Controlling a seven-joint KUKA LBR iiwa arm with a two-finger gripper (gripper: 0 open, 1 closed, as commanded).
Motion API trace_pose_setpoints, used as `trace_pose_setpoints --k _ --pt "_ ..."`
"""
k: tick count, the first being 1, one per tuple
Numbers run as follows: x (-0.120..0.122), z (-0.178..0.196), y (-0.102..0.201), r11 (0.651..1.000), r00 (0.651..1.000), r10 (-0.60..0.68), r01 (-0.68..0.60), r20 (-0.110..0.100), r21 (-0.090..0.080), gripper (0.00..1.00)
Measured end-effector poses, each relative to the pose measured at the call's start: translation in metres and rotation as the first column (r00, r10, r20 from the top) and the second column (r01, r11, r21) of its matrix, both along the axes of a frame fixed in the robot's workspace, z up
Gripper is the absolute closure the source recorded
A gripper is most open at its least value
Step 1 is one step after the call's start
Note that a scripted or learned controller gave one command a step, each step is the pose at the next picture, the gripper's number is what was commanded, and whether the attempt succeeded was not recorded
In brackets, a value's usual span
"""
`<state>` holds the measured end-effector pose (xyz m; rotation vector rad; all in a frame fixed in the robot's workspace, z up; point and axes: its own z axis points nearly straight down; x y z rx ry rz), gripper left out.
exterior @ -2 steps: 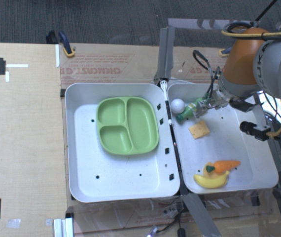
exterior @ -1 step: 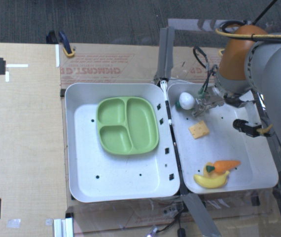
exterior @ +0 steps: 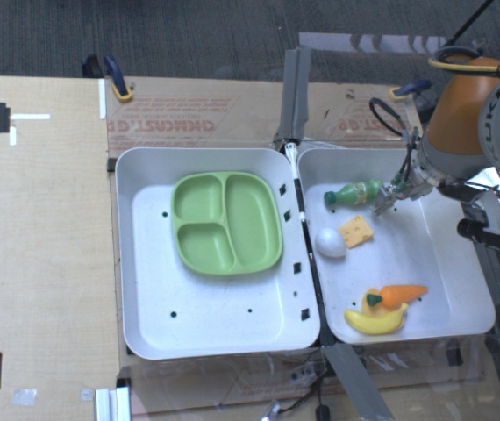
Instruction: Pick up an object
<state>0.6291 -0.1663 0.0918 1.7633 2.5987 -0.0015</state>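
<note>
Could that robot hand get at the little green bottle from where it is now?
Probably yes. The hand hangs right at the green bottle's near end in the right bin, with nothing lying over the bottle.

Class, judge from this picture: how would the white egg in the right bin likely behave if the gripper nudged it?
The white egg looks smooth and rounded, so it would probably roll. The cheese wedge beside it might stop it rolling right. Its smooth curve may slip from two fingers.
</note>
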Motion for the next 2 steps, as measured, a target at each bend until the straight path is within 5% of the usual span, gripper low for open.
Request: trace_pose_setpoints --k 1,2 --pt "0.012 0.055 0.035 1.0 1.0 -0.005 0.005 0.002 0.0 1.0" --pt "-0.009 0.084 0.031 0.999 0.999 -0.037 0.037 -0.001 0.0 1.0"
